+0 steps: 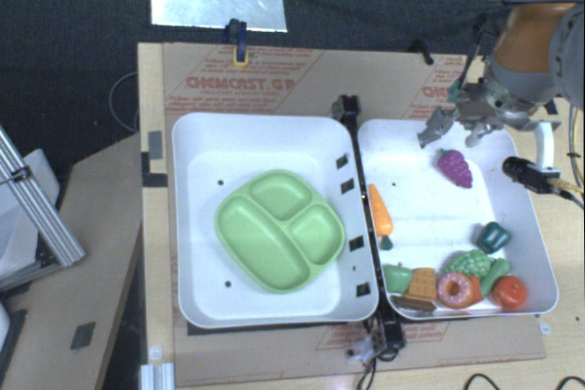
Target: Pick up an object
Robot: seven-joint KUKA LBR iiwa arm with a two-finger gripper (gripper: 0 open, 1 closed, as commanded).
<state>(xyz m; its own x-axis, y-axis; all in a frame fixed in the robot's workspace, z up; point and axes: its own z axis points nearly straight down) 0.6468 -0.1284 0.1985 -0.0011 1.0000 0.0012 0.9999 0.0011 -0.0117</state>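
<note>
Gripper [454, 131] hovers spread wide and empty over right bin [402, 151], just above purple grapes [454, 167]; nothing picked, whole grasp left.

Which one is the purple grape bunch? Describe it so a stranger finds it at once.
Look in the right bin, at its far end just under the gripper. The grape bunch lies there alone, well apart from the toy food pile at the near end. It is the bin's one purple thing.

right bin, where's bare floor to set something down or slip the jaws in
Bare floor lies mid right bin, between the purple grapes, the carrot and the front toy pile. That pile, around the donut, is crowded. The green tray takes up most of the left bin.
</note>
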